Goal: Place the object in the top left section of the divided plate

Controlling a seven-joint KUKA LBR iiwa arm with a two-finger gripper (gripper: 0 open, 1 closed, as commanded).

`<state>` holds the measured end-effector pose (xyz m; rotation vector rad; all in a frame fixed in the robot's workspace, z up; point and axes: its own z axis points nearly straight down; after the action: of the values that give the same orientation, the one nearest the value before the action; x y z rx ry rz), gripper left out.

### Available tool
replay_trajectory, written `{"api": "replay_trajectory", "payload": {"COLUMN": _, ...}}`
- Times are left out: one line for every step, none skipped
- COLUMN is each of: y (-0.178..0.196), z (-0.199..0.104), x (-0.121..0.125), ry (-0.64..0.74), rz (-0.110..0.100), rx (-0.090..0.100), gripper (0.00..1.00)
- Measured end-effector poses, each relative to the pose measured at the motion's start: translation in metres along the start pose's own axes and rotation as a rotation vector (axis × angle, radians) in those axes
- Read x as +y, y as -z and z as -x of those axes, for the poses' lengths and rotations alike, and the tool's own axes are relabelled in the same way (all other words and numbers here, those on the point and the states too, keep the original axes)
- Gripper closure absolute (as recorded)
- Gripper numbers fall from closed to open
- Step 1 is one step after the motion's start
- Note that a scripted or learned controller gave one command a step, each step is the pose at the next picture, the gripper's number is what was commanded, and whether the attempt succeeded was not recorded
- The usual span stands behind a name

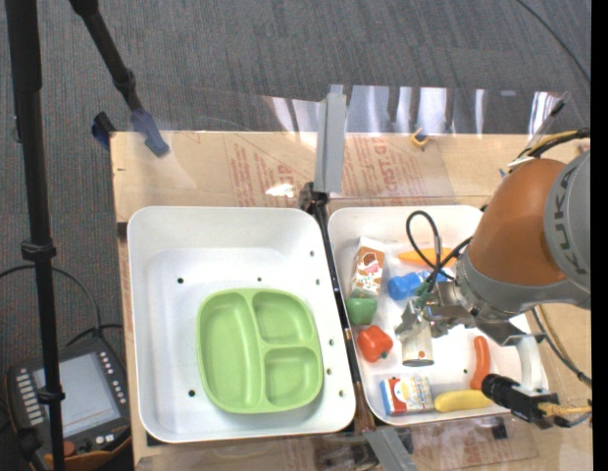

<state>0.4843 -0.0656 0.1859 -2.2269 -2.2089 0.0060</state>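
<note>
The pincer [419,340] hangs over the right bin [451,214], well apart from the green divided plate [260,361]. Its target object is unclear. Whether it is apart or together cannot be told.

Arm [539,243]: big rounded orange band, glossy, w/ grey casing beside it showing part of dark lettering along the right edge. Below that a grey wrist section. Black cable [422,234] loops up off the wrist; thinner wires run by the casing top right. Gripper [416,337]: small, metallic grey/silver, boxy.
</note>
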Motion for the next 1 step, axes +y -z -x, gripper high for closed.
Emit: {"api": "replay_trajectory", "payload": {"y": -0.0008, "z": -0.0339, "x": -0.0097, "ry": -0.171, "rz": -0.003, "rx": 0.001, "gripper": 1.0}}
